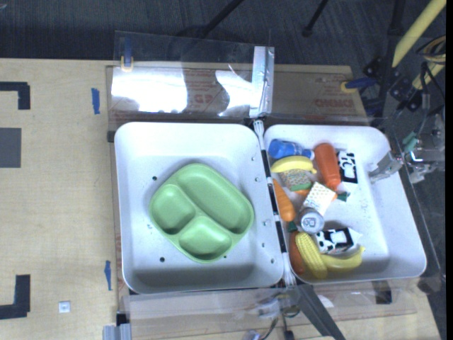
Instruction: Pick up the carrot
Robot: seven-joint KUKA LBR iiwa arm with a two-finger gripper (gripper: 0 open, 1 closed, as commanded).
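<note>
The carrot (284,202) is a slim orange piece lying along the left wall of the right bin (396,243), partly under a snack packet (299,179) and a small box (320,197). My gripper (387,166) is over the right bin's upper right rim, well to the right of the carrot and apart from every object. Nothing is visible in it.
The right bin also has a blue item (286,149), a yellow banana (294,164), a red-orange cylinder (327,163), a can (311,222), a black-and-white toy (333,239) and a second banana (327,259). A green divided plate (201,210) lies in the left bin (134,154).
</note>
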